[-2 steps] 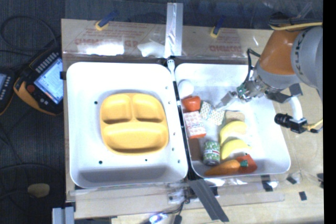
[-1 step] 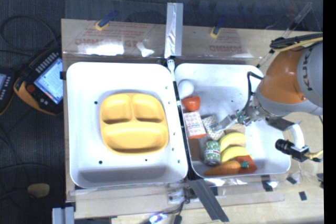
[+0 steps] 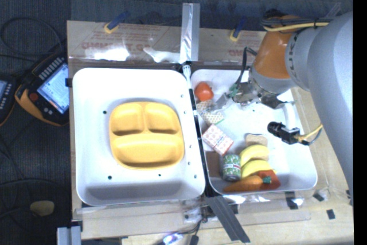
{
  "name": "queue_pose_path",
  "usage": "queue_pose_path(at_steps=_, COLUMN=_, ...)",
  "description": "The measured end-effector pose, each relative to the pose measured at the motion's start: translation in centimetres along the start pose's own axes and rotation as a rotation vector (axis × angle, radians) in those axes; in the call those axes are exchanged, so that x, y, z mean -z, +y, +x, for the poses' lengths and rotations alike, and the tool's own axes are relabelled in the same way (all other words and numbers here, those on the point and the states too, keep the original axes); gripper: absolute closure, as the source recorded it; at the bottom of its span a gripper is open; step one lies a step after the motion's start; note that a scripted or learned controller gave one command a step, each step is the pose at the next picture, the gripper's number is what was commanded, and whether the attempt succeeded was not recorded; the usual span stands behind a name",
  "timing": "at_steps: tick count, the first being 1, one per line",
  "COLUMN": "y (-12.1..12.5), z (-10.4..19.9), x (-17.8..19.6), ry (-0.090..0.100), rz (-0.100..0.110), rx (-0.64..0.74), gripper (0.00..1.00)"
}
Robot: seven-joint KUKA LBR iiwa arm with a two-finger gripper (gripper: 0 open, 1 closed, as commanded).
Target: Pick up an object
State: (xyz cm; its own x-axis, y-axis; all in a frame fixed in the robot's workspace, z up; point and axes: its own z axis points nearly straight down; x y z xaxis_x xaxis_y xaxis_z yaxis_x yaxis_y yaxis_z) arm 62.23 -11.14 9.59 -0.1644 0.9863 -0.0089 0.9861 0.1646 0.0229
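1. Camera view, seen from above at a slant: two shallow white plastic bins side by side on a wooden bench, left bin, right bin.
2. In the left bin, lying flat near the middle: a yellow plastic tray with three compartments.
3. Reaching in from the right: a grey arm with an orange band above the wrist, its two-finger gripper low over the upper part of the right bin; whether the jaws are open or closed cannot be told, and nothing seen between them.
4. Just left of the gripper, near the bin's upper left corner: a small round red-orange tomato-like toy, with a checked packet just below it.
5. Further down along the left wall: a small white box with red print, tilted.
6. Clustered in the lower part of the right bin: a small green-labelled can, two yellow toy bananas touching each other, a slice of tan toy bread above them, an orange toy carrot lying along the front wall.
7. On the floor left of the bench: an orange-and-black control pendant with a lit screen, cables trailing.
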Motion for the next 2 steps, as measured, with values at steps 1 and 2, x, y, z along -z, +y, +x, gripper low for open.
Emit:
queue_pose_path(at_steps=1, y=-6.7, z=1.3, x=3.1, ry=0.011, rz=0.024, rx=0.188, gripper=0.0)
queue_pose_path(at_steps=2, y=-13.7, z=-6.9, x=1.8, ry=0.012, rz=0.022, rx=0.309, gripper=0.0)
